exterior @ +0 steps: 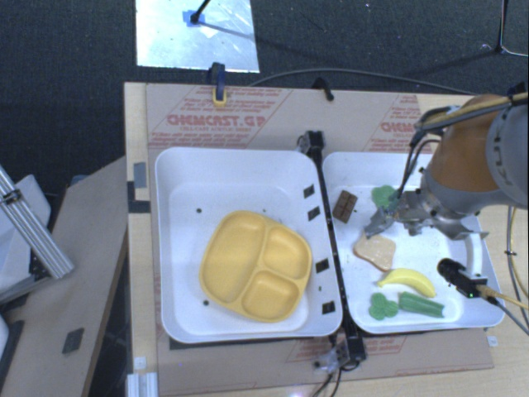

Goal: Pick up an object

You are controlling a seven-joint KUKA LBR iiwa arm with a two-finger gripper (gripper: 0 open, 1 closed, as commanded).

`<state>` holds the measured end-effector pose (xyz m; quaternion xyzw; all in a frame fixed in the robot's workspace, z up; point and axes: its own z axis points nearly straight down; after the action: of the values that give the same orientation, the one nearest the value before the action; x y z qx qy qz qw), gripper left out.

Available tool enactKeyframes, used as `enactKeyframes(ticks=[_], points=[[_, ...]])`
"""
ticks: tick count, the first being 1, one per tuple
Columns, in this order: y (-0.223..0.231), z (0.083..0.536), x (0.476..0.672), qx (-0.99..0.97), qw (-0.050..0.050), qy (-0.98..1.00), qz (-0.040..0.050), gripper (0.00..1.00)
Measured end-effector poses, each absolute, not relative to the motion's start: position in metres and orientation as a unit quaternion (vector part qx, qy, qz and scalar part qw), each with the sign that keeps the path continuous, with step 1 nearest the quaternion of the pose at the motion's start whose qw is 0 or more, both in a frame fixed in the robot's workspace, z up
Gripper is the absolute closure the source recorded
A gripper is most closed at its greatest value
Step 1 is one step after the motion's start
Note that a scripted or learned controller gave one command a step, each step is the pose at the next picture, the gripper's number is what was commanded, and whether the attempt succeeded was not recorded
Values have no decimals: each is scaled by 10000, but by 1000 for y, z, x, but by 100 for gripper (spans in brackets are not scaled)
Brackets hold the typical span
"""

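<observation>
In the right bin (364,168) lie a brown block (345,206), a green leafy piece (383,195), a slice of toast (376,253), a yellow banana (407,281), a green broccoli piece (381,306) and a green pod (422,305). My gripper (382,223) hangs low over the middle of this bin. It is just above the toast and just below the green leafy piece. I see nothing held in it.
The left bin (178,222) holds a yellow divided plate (256,265). A black divider with clips (321,222) runs between the bins. The grey arm with its orange band (463,151) covers the right bin's far right side.
</observation>
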<state>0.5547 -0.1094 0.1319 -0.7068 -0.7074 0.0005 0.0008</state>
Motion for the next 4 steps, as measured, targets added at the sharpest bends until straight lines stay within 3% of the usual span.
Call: enactKeyframes(ticks=[1, 2, 3, 4], points=[[-110, 145, 556, -7066, -11, -7077, -7, 100], [-110, 200, 547, -7060, -22, -7082, -16, 100], [-110, 223, 548, -7059, -17, -7084, -13, 100], [-52, 224, 545, -7034, 3, -7108, -14, 100]])
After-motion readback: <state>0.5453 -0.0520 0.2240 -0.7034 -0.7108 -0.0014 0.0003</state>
